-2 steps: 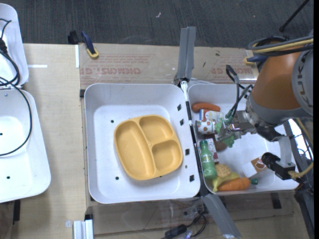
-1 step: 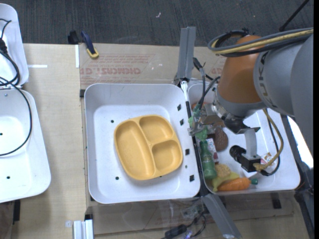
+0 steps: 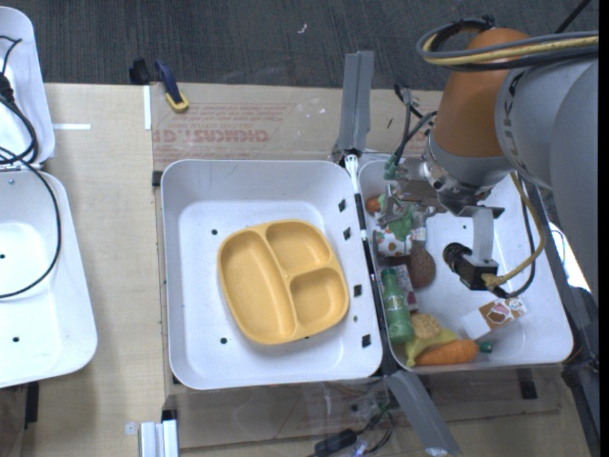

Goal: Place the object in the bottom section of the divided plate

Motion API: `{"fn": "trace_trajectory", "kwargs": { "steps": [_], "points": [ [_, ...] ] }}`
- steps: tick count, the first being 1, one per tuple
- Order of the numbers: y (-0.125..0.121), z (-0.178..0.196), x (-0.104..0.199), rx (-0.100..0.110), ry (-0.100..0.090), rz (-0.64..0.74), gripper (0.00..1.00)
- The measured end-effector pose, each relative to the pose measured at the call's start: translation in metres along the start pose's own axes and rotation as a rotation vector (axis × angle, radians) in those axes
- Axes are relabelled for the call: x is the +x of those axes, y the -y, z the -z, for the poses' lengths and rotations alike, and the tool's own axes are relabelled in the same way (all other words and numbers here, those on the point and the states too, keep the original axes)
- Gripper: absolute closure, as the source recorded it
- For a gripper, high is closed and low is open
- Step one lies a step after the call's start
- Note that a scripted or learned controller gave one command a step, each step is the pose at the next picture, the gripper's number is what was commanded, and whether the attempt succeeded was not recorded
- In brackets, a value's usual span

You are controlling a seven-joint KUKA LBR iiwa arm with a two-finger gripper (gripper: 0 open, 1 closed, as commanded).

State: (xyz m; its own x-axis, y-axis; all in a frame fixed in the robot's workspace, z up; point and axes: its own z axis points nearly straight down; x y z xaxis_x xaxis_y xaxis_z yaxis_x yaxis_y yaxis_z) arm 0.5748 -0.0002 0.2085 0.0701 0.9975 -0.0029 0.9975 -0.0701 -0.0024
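The yellow divided plate (image 3: 283,281) lies in the middle of the left bin (image 3: 176,255), with one long section on its left and two smaller ones on its right. All three sections hold nothing. My gripper (image 3: 403,217) hangs low over the upper left part of the right bin (image 3: 544,284), just above a cluster of toy food. Directly under it sit a small red and white box (image 3: 390,242) and a brown rounded piece (image 3: 422,268). The wrist hides whatever lies beneath it.
Along the right bin's left wall and front lie a green bottle (image 3: 397,310), a yellow piece (image 3: 424,330), an orange carrot (image 3: 445,353) and a small carton (image 3: 501,312). A raised divider (image 3: 362,246) separates the two bins. Cables loop off the arm.
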Motion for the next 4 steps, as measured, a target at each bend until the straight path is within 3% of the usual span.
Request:
{"fn": "trace_trajectory", "kwargs": {
  "steps": [1, 2, 3, 4],
  "points": [
    [0.018, -0.018, 0.006, 0.003, -0.001, 0.013, 1.0],
    [-0.023, 0.007, 0.009, 0.0, 0.0, -0.172, 1.0],
    [-0.004, -0.018, 0.068, 0.003, 0.0, 0.0, 1.0],
    [0.016, -0.008, 0.138, 0.001, 0.0, -0.085, 1.0]
  ]
}}
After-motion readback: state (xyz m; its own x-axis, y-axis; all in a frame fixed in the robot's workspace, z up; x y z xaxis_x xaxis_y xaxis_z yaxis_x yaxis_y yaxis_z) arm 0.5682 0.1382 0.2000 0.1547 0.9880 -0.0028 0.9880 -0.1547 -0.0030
